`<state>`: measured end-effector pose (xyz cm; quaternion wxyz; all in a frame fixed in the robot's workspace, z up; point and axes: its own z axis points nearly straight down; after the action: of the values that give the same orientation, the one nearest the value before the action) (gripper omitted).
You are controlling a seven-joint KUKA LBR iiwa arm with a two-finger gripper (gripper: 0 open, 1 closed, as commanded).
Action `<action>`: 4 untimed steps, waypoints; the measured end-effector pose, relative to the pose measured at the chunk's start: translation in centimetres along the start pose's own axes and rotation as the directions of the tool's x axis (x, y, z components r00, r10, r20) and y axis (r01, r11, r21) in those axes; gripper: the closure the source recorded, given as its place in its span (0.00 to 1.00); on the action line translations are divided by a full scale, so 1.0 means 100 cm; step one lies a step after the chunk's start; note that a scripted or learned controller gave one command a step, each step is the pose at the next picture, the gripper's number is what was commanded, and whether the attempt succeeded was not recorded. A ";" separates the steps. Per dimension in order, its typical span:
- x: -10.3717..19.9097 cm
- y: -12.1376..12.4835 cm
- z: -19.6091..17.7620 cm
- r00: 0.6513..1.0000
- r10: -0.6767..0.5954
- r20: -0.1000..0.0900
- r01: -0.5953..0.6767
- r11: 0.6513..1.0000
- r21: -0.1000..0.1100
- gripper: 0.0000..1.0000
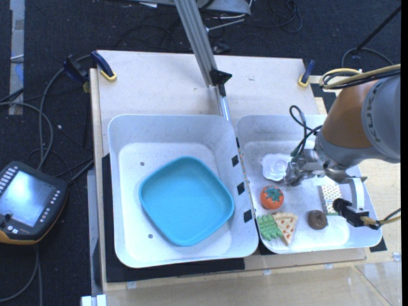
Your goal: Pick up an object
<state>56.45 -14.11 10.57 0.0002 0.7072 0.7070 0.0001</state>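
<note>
In the right bin (255, 142) lie a white crumpled object (274, 167), a red tomato with a green top (272, 197), a pizza slice with green leaf (278, 226) and a brown doughnut-like piece (317, 219). My gripper (293, 175) hangs over the right bin, just right of the white object and above-right of the tomato. Nothing shows between its fingers.
The left bin (127, 139) holds a blue square plate (185, 199). A slanted metal pole (199, 34) crosses the back of the bench above the bins. A teach pendant (25, 199) lies on the floor at the left.
</note>
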 end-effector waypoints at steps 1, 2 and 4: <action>-0.008 -0.001 -0.045 1.000 0.000 0.001 0.000 1.000 -0.003 1.00; -0.012 0.003 -0.088 1.000 0.000 0.001 0.000 1.000 -0.003 1.00; 0.036 0.013 -0.126 1.000 -0.004 -0.001 0.004 1.000 0.001 1.00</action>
<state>57.75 -10.49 23.15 -0.0004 0.7058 0.7084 0.0003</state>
